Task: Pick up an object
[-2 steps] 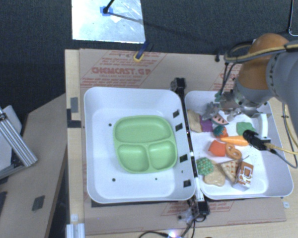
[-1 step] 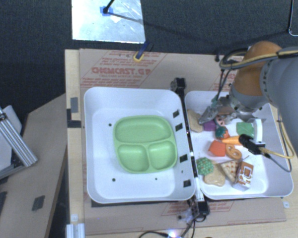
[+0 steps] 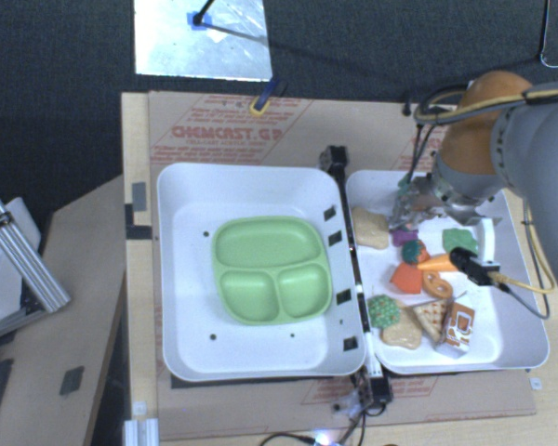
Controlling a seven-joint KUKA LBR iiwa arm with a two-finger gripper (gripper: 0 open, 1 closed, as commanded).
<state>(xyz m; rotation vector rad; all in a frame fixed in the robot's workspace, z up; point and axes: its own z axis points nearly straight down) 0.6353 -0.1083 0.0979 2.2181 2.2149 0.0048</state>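
White bins (image 3: 260,179): two; green tray (image 3: 270,269): one

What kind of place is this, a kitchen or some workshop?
Probably a robot test lab: a robot arm reaches over two white bins, one bearing a green tray, the other toy food.
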